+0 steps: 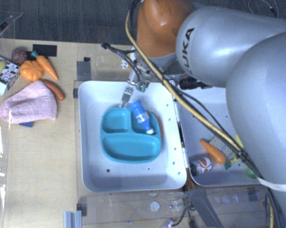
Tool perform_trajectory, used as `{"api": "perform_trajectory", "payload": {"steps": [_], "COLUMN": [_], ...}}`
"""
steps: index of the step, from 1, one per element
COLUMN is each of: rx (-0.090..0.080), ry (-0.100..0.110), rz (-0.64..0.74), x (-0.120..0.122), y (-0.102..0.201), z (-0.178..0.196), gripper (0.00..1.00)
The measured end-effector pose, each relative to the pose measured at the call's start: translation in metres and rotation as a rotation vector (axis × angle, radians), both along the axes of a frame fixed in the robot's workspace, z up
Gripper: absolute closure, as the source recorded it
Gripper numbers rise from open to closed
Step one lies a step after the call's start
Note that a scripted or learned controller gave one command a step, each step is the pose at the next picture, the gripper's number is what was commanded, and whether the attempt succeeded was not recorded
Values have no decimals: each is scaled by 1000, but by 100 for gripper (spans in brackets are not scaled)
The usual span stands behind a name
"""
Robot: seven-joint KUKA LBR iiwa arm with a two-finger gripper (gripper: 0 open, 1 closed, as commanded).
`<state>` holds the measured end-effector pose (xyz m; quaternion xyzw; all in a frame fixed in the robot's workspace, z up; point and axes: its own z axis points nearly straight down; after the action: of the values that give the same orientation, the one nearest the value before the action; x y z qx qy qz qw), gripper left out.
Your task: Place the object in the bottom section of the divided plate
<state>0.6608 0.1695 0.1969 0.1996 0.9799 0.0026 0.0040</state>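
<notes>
Now, pincer [125, 99]: I see it over the plate's top edge; how far open I cannot tell.
Bottle [140, 117]: blue, lying in the upper right section.
Divided plate [128, 148]: in the left bin [93, 175].

Two bins [93, 175], one plate [128, 148], one bottle [141, 118]

We've got bright, even overhead light, w/ a cool cast. Left white bin [90, 175] is near washed out, soft shadow pooling along its lower wall. Glare streaks on the arm [257, 80] shell & on the desk's [38, 151] left edge. Overall pic soft, low-res; arm up close looks blurry.
</notes>
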Motion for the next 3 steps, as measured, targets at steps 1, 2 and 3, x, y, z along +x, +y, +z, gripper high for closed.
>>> {"api": "perform_trajectory", "payload": {"steps": [1, 2, 3], "rx": [0, 0, 0], "ry": [0, 0, 0], "rz": [0, 0, 0], "x": [0, 0, 0], "y": [0, 0, 0], "z": [0, 0, 0], "gripper": [0, 0, 0]}}
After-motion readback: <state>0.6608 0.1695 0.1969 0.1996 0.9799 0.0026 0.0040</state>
